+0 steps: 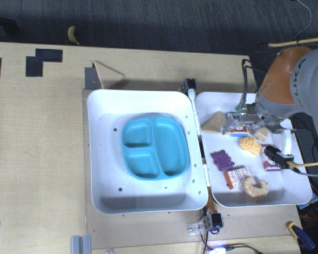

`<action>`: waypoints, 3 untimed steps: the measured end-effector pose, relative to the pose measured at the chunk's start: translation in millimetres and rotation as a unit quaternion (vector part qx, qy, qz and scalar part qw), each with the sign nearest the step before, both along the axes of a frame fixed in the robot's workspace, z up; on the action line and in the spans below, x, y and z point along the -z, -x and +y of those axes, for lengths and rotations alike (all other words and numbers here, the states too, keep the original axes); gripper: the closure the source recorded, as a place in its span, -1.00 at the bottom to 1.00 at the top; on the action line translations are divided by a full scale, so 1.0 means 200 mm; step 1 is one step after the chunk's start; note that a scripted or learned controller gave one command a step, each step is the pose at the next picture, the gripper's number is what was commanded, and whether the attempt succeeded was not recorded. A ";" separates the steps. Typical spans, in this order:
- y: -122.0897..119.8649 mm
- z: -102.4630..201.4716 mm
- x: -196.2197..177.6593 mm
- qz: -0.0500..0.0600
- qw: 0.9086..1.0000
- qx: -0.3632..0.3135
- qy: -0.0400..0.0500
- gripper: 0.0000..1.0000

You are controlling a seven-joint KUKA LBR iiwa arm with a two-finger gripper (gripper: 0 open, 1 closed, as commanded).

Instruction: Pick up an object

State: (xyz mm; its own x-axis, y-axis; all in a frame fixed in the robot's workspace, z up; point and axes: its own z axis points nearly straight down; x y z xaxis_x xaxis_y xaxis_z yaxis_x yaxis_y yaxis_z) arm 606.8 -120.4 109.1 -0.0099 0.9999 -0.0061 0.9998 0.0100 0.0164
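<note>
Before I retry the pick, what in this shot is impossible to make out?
- Hand, camera view: too small and cluttered to tell open from shut.
- Item under the hand: wrist covers most of it.
- Red packet: label too small to read.
- Arm: cut off by the right edge.

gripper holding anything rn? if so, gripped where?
Cannot tell. The two-finger gripper sits low in the right white bin above a red-and-white packet; no grasp visible.

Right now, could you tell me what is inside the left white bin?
The left bin holds one blue divided tray with three compartments, lying flat near its middle. Whatever lies beneath the tray is covered.
</note>
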 end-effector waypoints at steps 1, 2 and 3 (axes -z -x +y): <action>-0.01 0.00 -0.06 -0.002 1.000 -0.002 0.000 1.00; -0.01 0.00 -0.06 -0.002 1.000 -0.002 0.000 -1.00; -0.01 0.01 -0.11 -0.003 1.000 -0.005 0.000 1.00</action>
State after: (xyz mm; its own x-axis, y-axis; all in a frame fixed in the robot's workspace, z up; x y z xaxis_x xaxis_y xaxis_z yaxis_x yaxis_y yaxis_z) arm 609.4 -119.1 131.4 -0.0191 0.9998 -0.0068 0.9995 0.0193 0.0233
